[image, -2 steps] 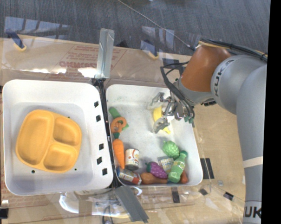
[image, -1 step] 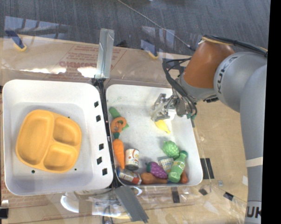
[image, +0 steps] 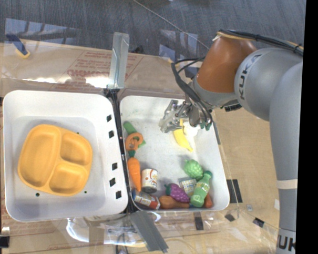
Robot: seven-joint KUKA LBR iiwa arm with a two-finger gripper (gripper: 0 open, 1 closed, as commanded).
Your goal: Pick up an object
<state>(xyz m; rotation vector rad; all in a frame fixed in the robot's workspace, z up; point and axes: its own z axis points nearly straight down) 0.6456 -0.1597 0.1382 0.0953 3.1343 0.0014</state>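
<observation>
Right-hand shallow white bin (image: 220,168), upper half: metal two-finger gripper (image: 181,118) low over the floor, yellow banana-shaped plastic toy (image: 183,139) at its 5 o'clock, upper end touching or just under the tool. Whether the toy sits between the jaws: cannot tell; open or clenched, likewise cannot tell from this slant.

Handling, judged: banana toy probably hollow moulded plastic, so light, stiff, smooth-skinned and apt to slip or roll out of a pinch. Not fragile. Best hold likely across the narrow width at mid-length, jaws square to the curve, not at the tapered tips.

Count, right bin:
- banana toy: 1
- orange carrot-shaped toys with green tops: 2, one curled (image: 133,140) at 9 o'clock of the bin, one straight (image: 133,173) just below it
- small white can with red label (image: 149,178): 1
- purple grape-cluster toy (image: 178,192): 1
- green knobbly round toy (image: 193,167): 1
- green plastic bottle (image: 200,191): 1
- further small items crowded along the 6 o'clock wall, overlapped, not countable with confidence.

Left-hand white bin (image: 12,107): yellow three-compartment plastic tray (image: 55,159), 1, lying flat.
</observation>
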